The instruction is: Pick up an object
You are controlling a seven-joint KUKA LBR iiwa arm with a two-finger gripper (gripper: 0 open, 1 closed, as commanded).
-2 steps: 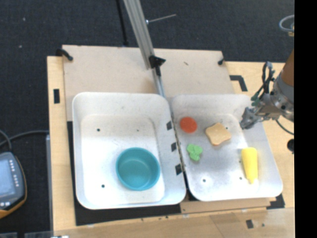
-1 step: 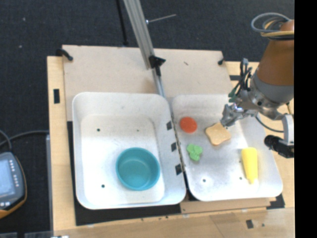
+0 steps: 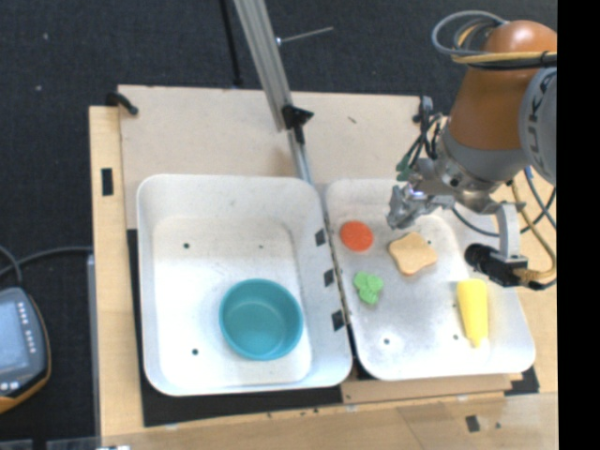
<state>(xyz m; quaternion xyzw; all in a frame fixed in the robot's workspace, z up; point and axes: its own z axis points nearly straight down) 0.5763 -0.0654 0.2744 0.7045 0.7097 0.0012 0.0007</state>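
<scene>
Camera view, looking down at a slant on a pale wooden surface point(image 3: 187, 129) that carries two shallow white bins side by side. Left bin point(image 3: 169, 214): holds one teal bowl point(image 3: 262, 319), upright, near the bin's front edge and toward its right side. Right bin point(image 3: 506, 345): holds four small objects, none touching another. An orange-red round piece point(image 3: 356, 236) lies near the bin's left edge, toward the back. A green, lumpy piece point(image 3: 368, 288) lies in front of it, also close to the left edge. A tan, bread-like piece point(image 3: 412, 254) lies near the middle of the bin. A yellow, corn-like piece point(image 3: 472, 311) lies lengthwise near the right edge, toward the front. Arm point(image 3: 497, 92): grey with an orange band, entering over the surface's right edge and bending down over the back of the right bin. Gripper point(image 3: 401, 216): low over the bin's back portion, between the orange-red piece and the tan piece and just behind both. Whether the gripper is open or closed cannot be told from this angle; no object is seen in it. A slanted metal pole point(image 3: 267, 54) crosses the back edge of the surface above the gap between the bins.
</scene>
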